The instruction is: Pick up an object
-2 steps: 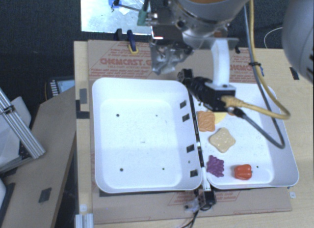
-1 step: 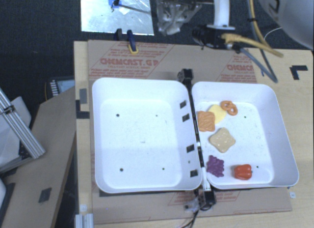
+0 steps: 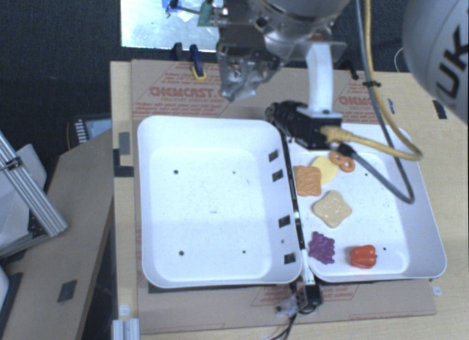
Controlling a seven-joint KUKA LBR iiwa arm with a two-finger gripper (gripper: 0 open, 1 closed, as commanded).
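The right bin [image 3: 410,214] holds several toy foods: an orange waffle piece [image 3: 308,179], a yellow slice [image 3: 326,166], a small pretzel [image 3: 342,161], a tan bread slice [image 3: 332,209], a purple grape bunch [image 3: 321,248] and a red pepper [image 3: 363,256]. My gripper [image 3: 238,82] hangs high above the bench, in front of the cardboard behind the left bin's back edge. It is well up and to the left of all the foods and touches none of them.
The left bin [image 3: 212,199] lies beside the right one, with a hinged divider [image 3: 289,199] between them. A black unit [image 3: 302,124] with a yellow cable [image 3: 381,148] overhangs the right bin's back left corner. Grey metal framing [image 3: 26,192] stands at the left.
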